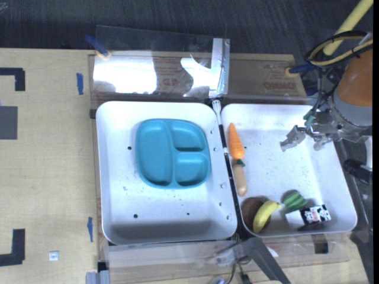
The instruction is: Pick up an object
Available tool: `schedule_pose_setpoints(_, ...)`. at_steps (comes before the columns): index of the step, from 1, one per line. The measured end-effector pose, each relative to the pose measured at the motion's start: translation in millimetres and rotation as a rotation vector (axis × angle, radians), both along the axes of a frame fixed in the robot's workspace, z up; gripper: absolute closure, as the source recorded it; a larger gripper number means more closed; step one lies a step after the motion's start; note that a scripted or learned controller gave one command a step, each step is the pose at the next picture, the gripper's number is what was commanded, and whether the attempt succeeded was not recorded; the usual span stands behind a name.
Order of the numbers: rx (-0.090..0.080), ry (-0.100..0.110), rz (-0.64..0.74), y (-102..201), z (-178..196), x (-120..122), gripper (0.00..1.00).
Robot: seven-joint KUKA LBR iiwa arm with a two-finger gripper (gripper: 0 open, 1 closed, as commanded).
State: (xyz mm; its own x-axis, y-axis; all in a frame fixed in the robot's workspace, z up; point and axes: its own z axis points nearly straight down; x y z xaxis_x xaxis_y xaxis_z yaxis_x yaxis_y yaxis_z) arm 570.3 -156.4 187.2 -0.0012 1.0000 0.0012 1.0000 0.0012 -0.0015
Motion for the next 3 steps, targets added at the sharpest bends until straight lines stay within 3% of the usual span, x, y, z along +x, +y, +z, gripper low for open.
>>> schedule_pose_setpoints(1, -0.001, 0.006, -0.075, -22, -74, -94, 0.00)
schedule_pose_setpoints(2, -0.001, -0.006, -0.143, 9, -12, -75, 0.00)
schedule_pose_setpoints(3, 0.000, 0.006, -0.168, -18, -92, -93, 0.00)
